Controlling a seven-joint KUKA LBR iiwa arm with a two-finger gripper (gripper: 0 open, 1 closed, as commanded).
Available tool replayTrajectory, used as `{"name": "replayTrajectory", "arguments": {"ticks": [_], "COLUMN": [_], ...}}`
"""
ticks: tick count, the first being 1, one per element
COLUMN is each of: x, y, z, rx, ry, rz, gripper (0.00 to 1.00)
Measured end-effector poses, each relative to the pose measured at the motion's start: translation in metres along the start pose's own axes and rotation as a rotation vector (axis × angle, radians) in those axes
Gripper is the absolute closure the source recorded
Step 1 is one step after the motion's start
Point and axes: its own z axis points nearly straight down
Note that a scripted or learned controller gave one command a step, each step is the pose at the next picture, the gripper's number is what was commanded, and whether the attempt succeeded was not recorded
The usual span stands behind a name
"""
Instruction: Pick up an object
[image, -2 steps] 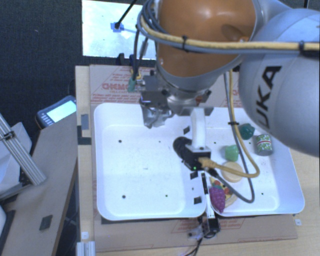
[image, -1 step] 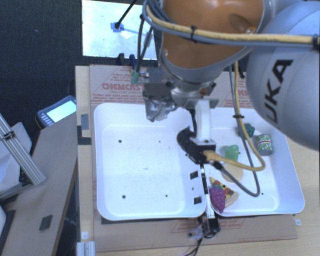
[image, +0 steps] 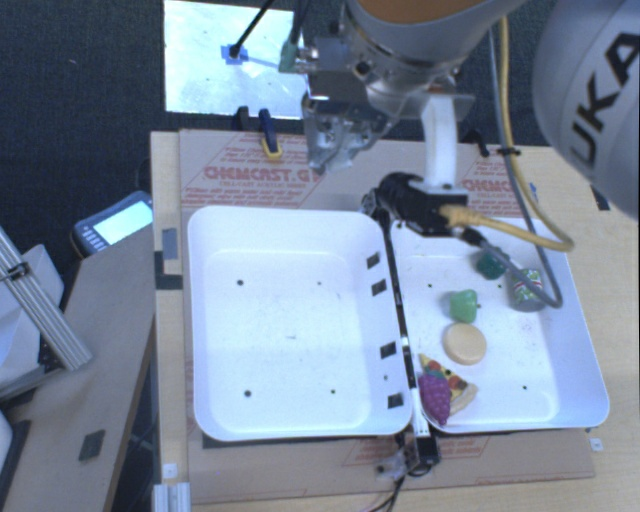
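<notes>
Bins come first: the left bin is bare, the right bin holds a cream disc, green block and purple grapes. Gripper hovers above the far rim; nothing picked yet.

A: So what does the arm actually look like up close?

B: Chunky grey rounded casing, kinda glossy, with big black lettering on it. You can read "UKA" before it runs off the edge. There's an orange band around the section above the wrist.

A: And below that?

B: A silvery metal collar, then the gripper, which is a boxy bare-metal block with darker bits and what looks like small hardware on it, too blurry to tell.

A: Cables?

B: Yep, a yellow cable runs down beside the arm, plus thin black wires near the top. There's also a greenish connector-looking bit on the wrist's side.
</notes>
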Motion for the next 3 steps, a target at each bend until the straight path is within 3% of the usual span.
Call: {"name": "replayTrajectory", "arguments": {"ticks": [1, 2, 3], "x": [0.005, 0.006, 0.004], "y": [0.076, 0.073, 0.092], "z": [-0.006, -0.006, 0.206], "rx": [0.005, 0.008, 0.025], "ry": [-0.004, -0.004, -0.010], "rz": [0.006, 0.002, 0.005], "gripper": [1.00, 0.00, 0.00]}}
